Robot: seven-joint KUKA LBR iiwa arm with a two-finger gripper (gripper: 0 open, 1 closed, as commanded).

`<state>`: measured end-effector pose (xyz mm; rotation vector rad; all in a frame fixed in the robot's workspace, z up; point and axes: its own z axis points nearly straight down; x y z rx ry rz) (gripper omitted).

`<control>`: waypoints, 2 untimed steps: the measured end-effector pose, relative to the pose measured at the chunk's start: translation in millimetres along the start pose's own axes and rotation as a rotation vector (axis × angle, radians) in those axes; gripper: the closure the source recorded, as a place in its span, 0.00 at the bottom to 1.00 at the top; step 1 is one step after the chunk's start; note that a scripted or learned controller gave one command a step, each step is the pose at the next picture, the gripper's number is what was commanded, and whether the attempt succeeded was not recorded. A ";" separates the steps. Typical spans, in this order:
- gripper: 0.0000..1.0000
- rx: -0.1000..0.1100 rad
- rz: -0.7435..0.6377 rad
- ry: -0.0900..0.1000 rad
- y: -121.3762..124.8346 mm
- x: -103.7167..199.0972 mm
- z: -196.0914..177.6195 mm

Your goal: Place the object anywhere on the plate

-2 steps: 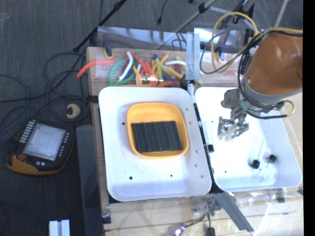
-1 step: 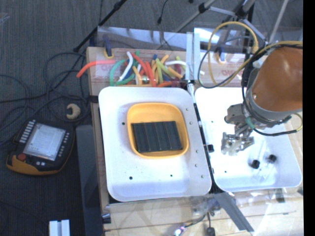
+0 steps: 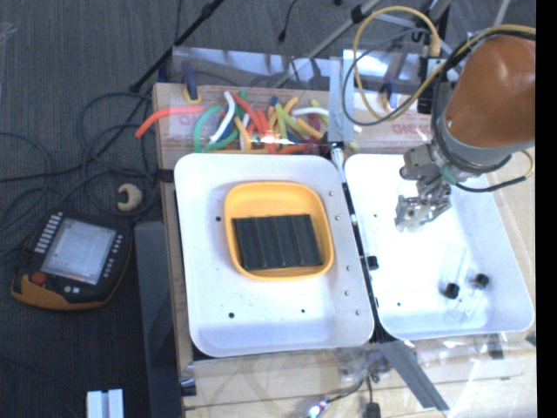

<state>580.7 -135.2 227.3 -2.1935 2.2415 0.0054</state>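
Observation:
A yellow plate [image 3: 239,200] lies in the left bin [image 3: 270,325], and a dark ribbed rectangular block [image 3: 277,242] rests flat in its middle. In the right bin [image 3: 409,316], near the front right corner, lies a small clear object with black ends [image 3: 462,291]. My gripper [image 3: 420,212] hangs over the upper middle of the right bin, below the arm's orange band [image 3: 496,85]. It is well back and to the left of the clear object and apart from it. Nothing shows in its grasp.
Several coloured tubes [image 3: 252,122] lie on the bench behind the left bin. Cables [image 3: 383,50] loop above the right bin's back edge. A divider with black clips [image 3: 359,233] separates the bins. A teach pendant [image 3: 74,255] sits on the floor at left.

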 end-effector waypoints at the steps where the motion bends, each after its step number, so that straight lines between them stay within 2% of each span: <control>1: 1.00 -0.003 -0.162 0.002 66.6 -25.4 -8.7; 2: 1.00 -0.004 -0.236 0.001 98.1 -53.9 23.4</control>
